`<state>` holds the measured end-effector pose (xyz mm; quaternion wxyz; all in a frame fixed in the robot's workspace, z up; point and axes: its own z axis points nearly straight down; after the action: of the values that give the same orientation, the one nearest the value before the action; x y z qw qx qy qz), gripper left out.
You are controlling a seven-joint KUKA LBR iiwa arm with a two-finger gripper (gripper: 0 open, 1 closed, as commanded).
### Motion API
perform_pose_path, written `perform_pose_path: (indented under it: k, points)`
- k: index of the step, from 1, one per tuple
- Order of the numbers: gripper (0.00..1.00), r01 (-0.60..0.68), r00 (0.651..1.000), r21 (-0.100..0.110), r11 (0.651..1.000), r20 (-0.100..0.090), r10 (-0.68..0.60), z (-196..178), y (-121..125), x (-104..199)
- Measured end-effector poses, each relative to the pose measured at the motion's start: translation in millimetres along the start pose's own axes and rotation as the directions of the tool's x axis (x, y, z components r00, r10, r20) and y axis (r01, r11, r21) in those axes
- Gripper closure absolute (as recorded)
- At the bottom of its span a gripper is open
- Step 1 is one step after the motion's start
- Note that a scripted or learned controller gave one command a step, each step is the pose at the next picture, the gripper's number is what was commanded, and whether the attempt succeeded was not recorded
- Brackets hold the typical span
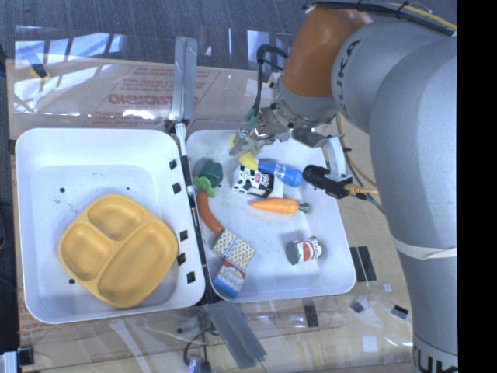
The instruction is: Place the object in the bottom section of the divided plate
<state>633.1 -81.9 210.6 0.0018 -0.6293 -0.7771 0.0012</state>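
A yellow divided plate (pixel 116 249) lies in the left bin (pixel 39 177), with two small sections on its upper left and one large section toward the lower right. All its sections hold nothing. My gripper (pixel 250 137) hangs over the upper part of the right bin (pixel 330 274), just above a small yellow item (pixel 248 161) and a blue bottle (pixel 281 172). Its fingers are mostly hidden under the wrist, and I see nothing clearly between them.
The right bin also holds a carrot (pixel 275 205), a black-and-white patterned toy (pixel 251 180), a green broccoli piece (pixel 208 175), a sausage (pixel 209 213), a checkered packet (pixel 234 247), a small blue-orange box (pixel 229 277) and a small can (pixel 304 250).
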Motion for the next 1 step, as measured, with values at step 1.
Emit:
perform_pose_path:
  k: [1]
  points:
    - [1.0,-0.034,0.999,0.001,0.999,0.001,0.034,20.0,-45.5,106.0]
